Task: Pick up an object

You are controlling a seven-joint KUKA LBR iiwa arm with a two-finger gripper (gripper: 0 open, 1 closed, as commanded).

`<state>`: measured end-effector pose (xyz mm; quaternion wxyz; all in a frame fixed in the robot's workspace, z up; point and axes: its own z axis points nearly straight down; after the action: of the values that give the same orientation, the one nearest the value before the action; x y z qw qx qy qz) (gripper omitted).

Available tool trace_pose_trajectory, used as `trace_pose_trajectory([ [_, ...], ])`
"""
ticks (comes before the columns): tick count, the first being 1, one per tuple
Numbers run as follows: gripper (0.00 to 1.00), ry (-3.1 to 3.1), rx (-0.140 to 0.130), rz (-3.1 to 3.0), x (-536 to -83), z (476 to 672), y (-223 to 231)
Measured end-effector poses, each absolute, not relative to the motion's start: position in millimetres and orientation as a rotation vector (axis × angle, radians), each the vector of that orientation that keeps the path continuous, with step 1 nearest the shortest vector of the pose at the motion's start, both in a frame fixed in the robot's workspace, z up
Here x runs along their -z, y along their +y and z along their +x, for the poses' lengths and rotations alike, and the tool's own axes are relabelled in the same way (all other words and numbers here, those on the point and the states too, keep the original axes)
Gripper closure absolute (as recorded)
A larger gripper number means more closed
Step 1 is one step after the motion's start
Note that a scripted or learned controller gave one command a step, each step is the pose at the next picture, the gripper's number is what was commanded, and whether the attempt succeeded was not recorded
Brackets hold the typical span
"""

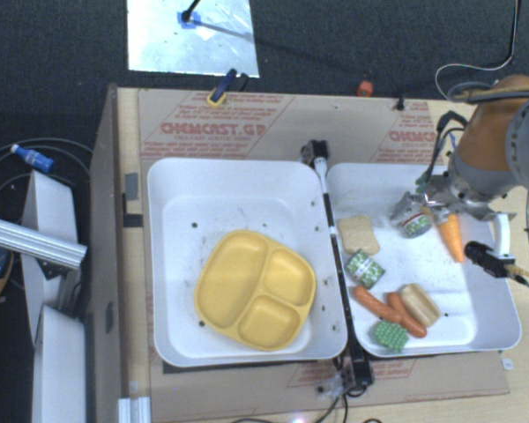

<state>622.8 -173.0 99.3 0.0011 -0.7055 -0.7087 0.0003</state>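
Nearest the camera in the right bin (pixel 502 324), a green patterned block (pixel 389 334), a long carrot (pixel 386 308) and a bun (pixel 418 303) lie touching. Small play food: probably light, stiff, a bit slick, best pinched across the narrow middle. Next, a green cube (pixel 365 267) and a bread slice (pixel 357 233). Farther back, the gripper (pixel 414 211) is over a small can (pixel 415 224) beside an orange cone (pixel 450 235); whether it's clamped, I can't tell. The left bin (pixel 172 236) holds a yellow divided plate (pixel 255 288).

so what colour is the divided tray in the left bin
Pale yellow tray, seen in the camera view.
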Motion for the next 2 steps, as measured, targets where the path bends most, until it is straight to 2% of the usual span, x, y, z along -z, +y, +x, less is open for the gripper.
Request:
trace_pose_trajectory([
  [1, 1.0, -2.232, 0.004, -2.217, -112, 624.9, -174],
  [2, 1.0, -2.23, 0.006, -2.216, -143, 644.8, -108],
])
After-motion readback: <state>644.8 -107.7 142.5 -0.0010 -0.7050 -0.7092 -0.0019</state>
